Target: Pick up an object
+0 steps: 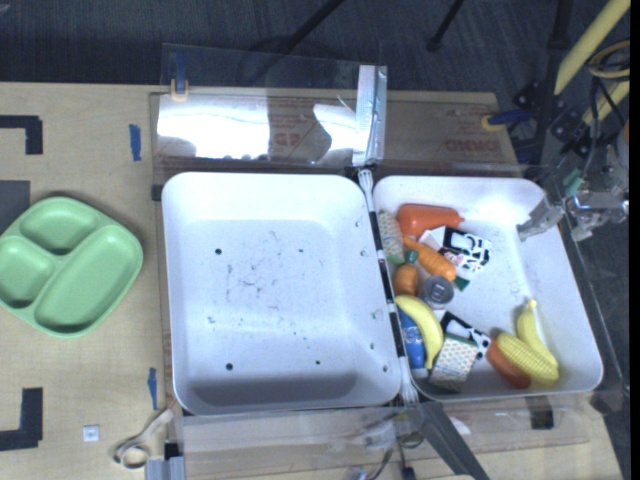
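So the right bin has a messy pile along its left side: an orange carrot-looking thing, a banana, a small grey can, and black-and-white bits. A second banana lies near the bin's lower right, touching a corn cob. The gripper sits at the bin's upper right edge, half lost in cables, so I honestly can't tell its finger state. Nothing visible between them.

The arm was cut off by the right edge. Pieces heaped in the right bin partly hid one another; small ones were unidentifiable.
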